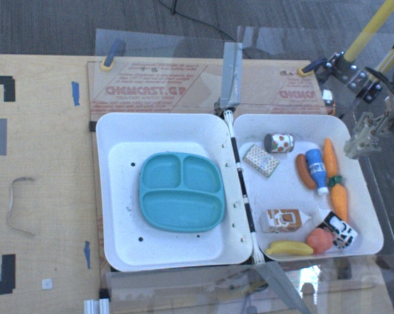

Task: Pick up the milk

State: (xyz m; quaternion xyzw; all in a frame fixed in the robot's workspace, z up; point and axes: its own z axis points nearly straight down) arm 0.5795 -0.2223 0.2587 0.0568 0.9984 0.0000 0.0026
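The robot's gripper (362, 139) is pale grey and looks a bit see-through. It is blurry, so its small parts are hard to make out. The wrist (361, 84) above it is a lump of black and dark grey pieces with little shiny silver bits. A thin dark cable (387, 77) curls beside it. A long, bright yellow bar (376, 19) runs up from there, straight like a stick.

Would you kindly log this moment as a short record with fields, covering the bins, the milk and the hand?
left bin: holds a teal divided plate
right bin: holds the toy foods
milk: black-and-white carton, near right corner, beside a red fruit
nearby: banana, brown carton, blue bottle
hand: over the right bin's far right edge, apart from the milk
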